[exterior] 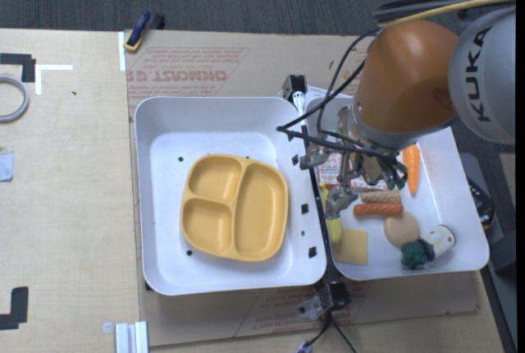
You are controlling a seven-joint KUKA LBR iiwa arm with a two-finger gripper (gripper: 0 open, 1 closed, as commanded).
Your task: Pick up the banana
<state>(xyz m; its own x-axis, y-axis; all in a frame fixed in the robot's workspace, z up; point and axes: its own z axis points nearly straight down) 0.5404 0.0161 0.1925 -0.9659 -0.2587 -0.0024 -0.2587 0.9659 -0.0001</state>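
Observation:
A small yellow piece (334, 228) that may be the banana lies at the left wall of the right bin (459, 179), mostly hidden under the arm. My gripper (341, 198) hangs low in that bin, directly above this yellow piece and below the orange wrist band (406, 76). The wrist and cables cover the gripper's tip. I see nothing clearly held in it.
The right bin also holds a carrot (412, 169), a sausage (379, 209), a pale yellow cheese wedge (353, 247), a tan round piece (400, 230), a green broccoli (416, 254) and a white item (441, 238). A yellow divided plate (235, 208) lies in the left bin (156, 179).

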